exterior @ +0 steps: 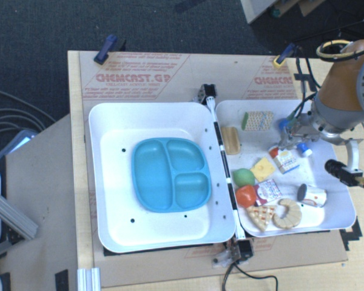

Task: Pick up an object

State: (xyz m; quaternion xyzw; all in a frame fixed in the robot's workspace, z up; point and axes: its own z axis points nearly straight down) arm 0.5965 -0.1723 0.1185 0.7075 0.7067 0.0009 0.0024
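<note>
Camera view; end effector (289,139) just above small carton (286,160); right bin (346,208)

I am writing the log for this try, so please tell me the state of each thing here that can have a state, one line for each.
gripper: low in the right bin, among the toys; nothing seen between its fingers
blue divided plate: flat in the left bin, nothing on it
green ball: resting in the right bin, beside the red tomato
small carton: lying tilted, just below the gripper
bread loaf: lying along the right bin's left wall
</note>
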